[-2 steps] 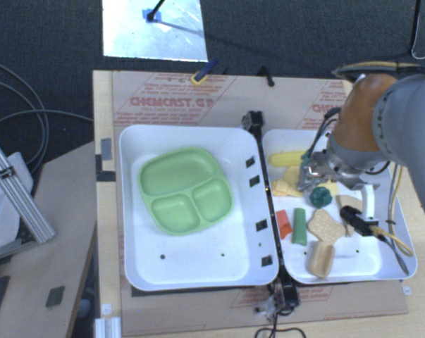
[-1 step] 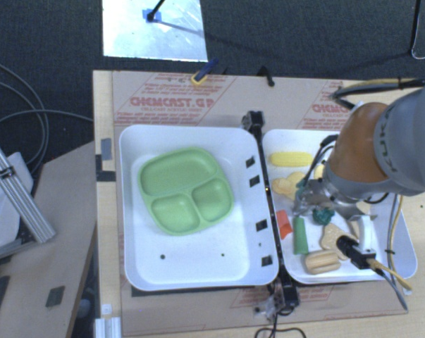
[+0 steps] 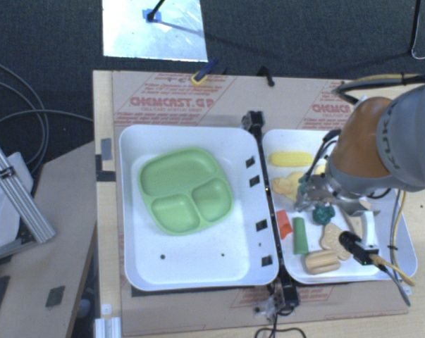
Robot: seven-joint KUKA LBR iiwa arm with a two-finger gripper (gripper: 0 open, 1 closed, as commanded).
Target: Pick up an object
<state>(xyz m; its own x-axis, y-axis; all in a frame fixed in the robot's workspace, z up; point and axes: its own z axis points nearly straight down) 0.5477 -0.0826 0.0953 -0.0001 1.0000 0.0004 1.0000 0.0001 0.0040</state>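
The dark teal rounded toy object (image 3: 323,213) sits near the middle of the right white plastic bin (image 3: 407,259), and it is the piece closest to the gripper (image 3: 312,197), so you can take it as the likely target. The arm, grey with an orange band (image 3: 359,146) above the wrist, comes in from three o'clock and hangs over that bin, its body hiding much of the bin's floor. The gripper points down at the pile, with the teal piece just beside it toward four o'clock; whether its tips are spread or closed, you cannot tell, and nothing is visibly held. Around the teal piece lie a yellow corn-cob-shaped toy (image 3: 291,159) toward eleven o'clock near the bin's far wall, a small red block (image 3: 283,223) toward nine o'clock, a green cylindrical toy (image 3: 299,236) toward seven o'clock, and a tan bread-roll-shaped toy (image 3: 321,261) toward six o'clock by the near wall. The left white bin (image 3: 138,259) holds a light green plastic divided tray (image 3: 186,191). You appear to be in the reach-and-descend step, with the lift not yet begun. The next move likely calls for centring over one piece, lowering until the tips straddle it, then closing; the crowding means neighbours may be nudged.
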